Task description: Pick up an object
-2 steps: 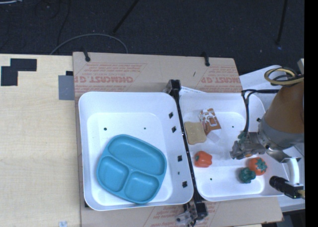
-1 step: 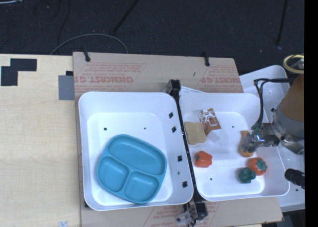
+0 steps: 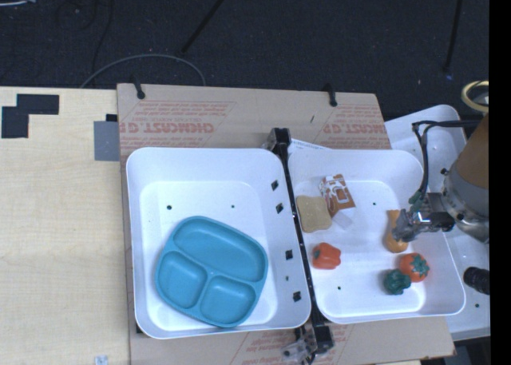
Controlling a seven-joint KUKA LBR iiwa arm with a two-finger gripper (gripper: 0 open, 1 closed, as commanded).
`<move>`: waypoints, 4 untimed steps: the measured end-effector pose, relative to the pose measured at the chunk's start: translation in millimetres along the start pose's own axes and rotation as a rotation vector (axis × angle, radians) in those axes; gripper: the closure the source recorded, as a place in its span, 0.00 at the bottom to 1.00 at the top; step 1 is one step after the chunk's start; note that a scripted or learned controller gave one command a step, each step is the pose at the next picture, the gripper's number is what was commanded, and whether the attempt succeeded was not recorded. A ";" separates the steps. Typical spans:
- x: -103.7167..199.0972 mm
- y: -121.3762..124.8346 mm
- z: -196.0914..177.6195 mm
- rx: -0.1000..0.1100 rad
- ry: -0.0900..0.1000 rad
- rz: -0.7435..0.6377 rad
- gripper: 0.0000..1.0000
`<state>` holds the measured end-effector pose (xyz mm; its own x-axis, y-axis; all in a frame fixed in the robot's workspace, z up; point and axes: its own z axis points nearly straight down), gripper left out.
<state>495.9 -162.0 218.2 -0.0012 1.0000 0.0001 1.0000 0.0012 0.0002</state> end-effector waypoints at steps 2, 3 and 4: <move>93.8 41.4 -5.2 0.002 0.003 -0.004 1.00; 137.6 64.1 -9.0 0.002 0.002 -0.003 1.00; 192.0 78.3 -18.3 0.002 0.002 -0.004 1.00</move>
<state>574.0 30.1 236.5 -0.0053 1.0000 0.0024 1.0000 0.0053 -0.0018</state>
